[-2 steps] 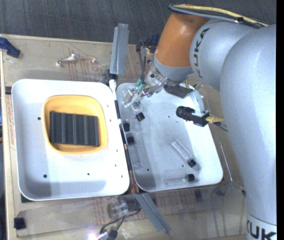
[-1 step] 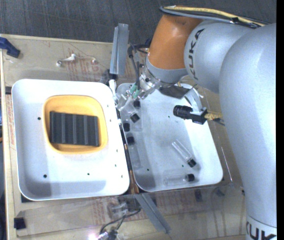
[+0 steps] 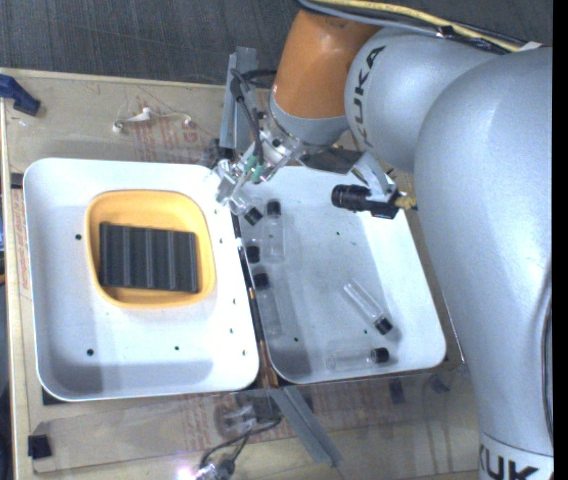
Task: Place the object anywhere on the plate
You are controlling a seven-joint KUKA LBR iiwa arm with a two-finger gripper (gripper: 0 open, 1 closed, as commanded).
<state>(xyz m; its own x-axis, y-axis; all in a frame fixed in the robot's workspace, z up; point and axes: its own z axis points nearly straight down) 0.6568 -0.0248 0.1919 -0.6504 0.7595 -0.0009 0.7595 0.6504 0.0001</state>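
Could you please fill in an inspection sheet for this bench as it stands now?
Surface: wooden bench bearing a left white bin and a right white bin, side by side.
Job's things: yellow plate in the left bin, a dark ribbed block lying on it; clear tubes with black caps scattered in the right bin.
Clutter: clear scrap on the bench behind the left bin.
End effector: end effector above the seam between the bins, near the far rim; grip state cannot be judged.
Cables: wires beside the wrist.
Surroundings: blue clamp at the bench's far left corner; dark floor.
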